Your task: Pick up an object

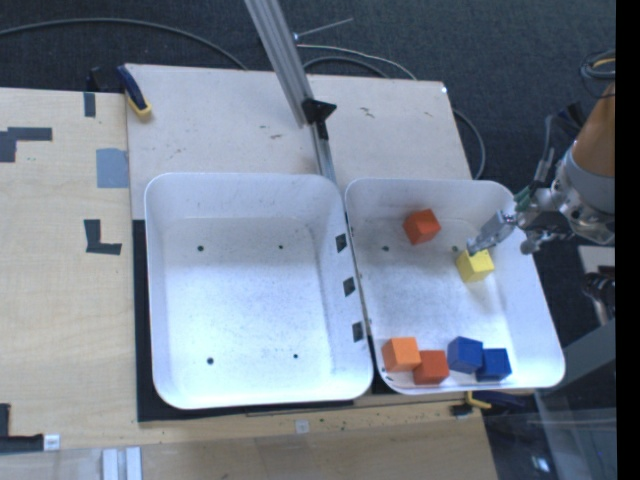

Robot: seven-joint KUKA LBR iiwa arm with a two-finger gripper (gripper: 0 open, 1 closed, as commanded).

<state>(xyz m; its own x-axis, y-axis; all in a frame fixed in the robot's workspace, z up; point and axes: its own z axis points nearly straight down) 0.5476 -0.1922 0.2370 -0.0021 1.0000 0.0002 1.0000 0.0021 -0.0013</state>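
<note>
A: Bench (pixel 250 118), pale wooden top with grey and black tape patches at left; no readable writing, brand or label anywhere on it.

B: Noted. Bins next?

A: Large shallow white plastic bin at left (pixel 160 268), speckled floor. Matching white plastic bin at right (pixel 535 318) holds all the blocks. Slanted silver metal rail (pixel 275 38) runs from the top edge down to the seam between the two bins.

B: Arm?

A: Grey arm with orange band (pixel 600 143) enters at the right edge. Two-finger metal gripper (pixel 490 236) sits over the right bin's far-right part.

B: Fingers?

A: Cannot tell whether apart or together; too small and blurred.

B: Blocks, then.

A: Small yellow cube (pixel 476 264) lies on the bin floor just below the gripper tip, touching or nearly so; contact unclear, nothing visibly between the fingers. Red-orange cube (pixel 421 226) lies to the gripper's left, apart. Along the near wall: orange cube (pixel 402 352), red-orange block (pixel 431 367), two blue cubes (pixel 478 358), all clustered, well apart from the gripper.
</note>
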